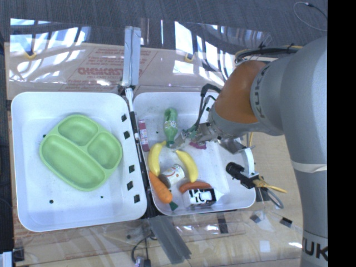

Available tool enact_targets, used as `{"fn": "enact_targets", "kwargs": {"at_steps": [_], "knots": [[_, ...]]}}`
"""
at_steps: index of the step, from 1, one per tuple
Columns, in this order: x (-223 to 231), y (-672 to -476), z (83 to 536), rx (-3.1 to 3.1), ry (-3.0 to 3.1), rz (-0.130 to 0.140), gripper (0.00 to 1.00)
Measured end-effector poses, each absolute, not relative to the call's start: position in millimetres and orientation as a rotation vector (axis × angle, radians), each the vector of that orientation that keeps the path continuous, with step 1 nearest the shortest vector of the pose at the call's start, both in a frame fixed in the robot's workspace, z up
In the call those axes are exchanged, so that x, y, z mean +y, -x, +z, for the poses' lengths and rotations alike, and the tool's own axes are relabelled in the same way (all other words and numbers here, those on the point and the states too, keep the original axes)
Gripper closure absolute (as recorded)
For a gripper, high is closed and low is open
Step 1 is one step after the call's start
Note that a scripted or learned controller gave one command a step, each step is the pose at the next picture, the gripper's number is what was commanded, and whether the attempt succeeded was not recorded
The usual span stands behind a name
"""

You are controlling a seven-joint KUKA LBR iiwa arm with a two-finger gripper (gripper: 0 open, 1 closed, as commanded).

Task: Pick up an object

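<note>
My gripper (187, 139) reaches down into the right bin (233, 204), near its middle. It sits just right of a green bottle (169, 123) and just above a yellow banana (187, 164). A small pink thing (198, 145) shows beside the gripper; whether it is held I cannot tell. A second banana (154, 158) lies to the left. Below it are an orange carrot (160, 188), a white cup (174, 173), a red sausage (194, 186) and a black-and-white object (202, 196).
The left bin (33, 204) holds a green divided plate (81, 152). A small red-and-white stick (143, 134) lies by the right bin's left wall. The grey arm with its orange band (240, 93) covers the right bin's far right side.
</note>
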State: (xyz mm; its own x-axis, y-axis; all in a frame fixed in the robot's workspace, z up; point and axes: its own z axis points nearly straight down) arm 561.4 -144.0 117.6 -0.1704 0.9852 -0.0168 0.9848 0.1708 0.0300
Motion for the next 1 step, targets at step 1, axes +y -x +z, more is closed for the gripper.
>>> {"fn": "enact_targets", "kwargs": {"at_steps": [1], "knots": [[-155.5,-518.6,91.3,2.319,-2.124,-0.003,0.0]]}}
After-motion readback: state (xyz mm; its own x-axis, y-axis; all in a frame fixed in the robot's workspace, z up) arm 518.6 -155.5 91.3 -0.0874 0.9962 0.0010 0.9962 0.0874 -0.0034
